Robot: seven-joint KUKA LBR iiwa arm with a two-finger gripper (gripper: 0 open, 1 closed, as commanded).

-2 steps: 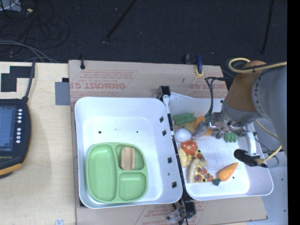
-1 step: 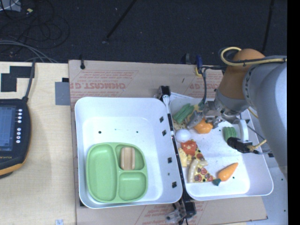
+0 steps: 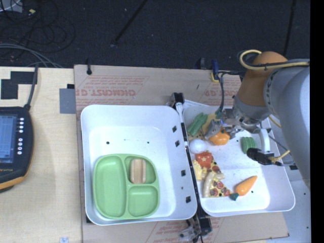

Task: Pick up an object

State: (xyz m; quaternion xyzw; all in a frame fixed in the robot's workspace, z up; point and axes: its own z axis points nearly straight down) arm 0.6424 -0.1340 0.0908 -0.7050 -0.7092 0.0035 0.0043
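Observation:
My gripper (image 3: 224,127) reaches down into the back of the right bin (image 3: 276,194), under the orange-banded wrist. Just below it lies a small orange fruit (image 3: 218,138), touching or nearly touching the gripper tip. Around it are green pods (image 3: 197,124), a white egg (image 3: 197,146), a red tomato (image 3: 204,159), a yellow corn piece (image 3: 200,171), a pizza slice (image 3: 215,184), a carrot (image 3: 245,185) and a green cucumber piece (image 3: 247,144).
The left bin (image 3: 116,123) holds a green divided plate (image 3: 114,189) with a tan block (image 3: 136,170) in one compartment. A hinge rail (image 3: 183,151) separates the bins. A tablet controller (image 3: 12,143) lies on the bench at far left.

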